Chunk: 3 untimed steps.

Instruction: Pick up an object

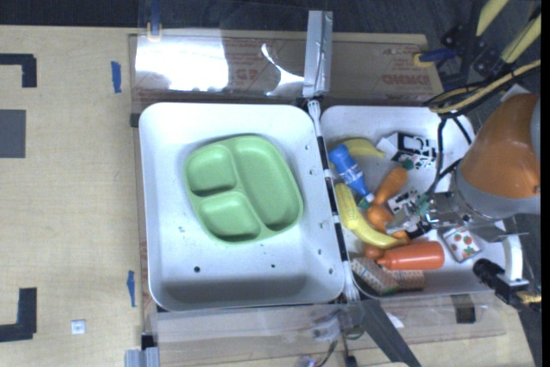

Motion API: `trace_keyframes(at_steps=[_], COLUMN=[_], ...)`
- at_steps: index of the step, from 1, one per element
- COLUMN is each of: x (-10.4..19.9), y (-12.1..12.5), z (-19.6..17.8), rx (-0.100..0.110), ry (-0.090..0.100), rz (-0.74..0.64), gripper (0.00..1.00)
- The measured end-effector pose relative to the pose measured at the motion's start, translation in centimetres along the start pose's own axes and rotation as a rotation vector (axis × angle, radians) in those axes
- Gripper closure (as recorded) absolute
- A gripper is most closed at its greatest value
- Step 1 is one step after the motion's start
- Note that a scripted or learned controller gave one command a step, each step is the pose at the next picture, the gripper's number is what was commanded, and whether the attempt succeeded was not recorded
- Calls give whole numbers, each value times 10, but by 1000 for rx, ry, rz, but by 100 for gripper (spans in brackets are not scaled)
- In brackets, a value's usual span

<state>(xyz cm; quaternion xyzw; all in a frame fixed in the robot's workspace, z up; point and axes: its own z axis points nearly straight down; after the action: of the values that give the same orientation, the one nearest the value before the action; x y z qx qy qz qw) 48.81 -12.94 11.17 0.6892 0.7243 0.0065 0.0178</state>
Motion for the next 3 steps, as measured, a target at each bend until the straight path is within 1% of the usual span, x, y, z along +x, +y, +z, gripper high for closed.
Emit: trace_keyframes(at_steps=[1,2,3], x=[-53,-82,-65], y=[64,109,146], z=[28,31,32], rx=[28,31,57], ry=[16,26,27], rz=[-54,-299,-462], gripper=[0,0,0])
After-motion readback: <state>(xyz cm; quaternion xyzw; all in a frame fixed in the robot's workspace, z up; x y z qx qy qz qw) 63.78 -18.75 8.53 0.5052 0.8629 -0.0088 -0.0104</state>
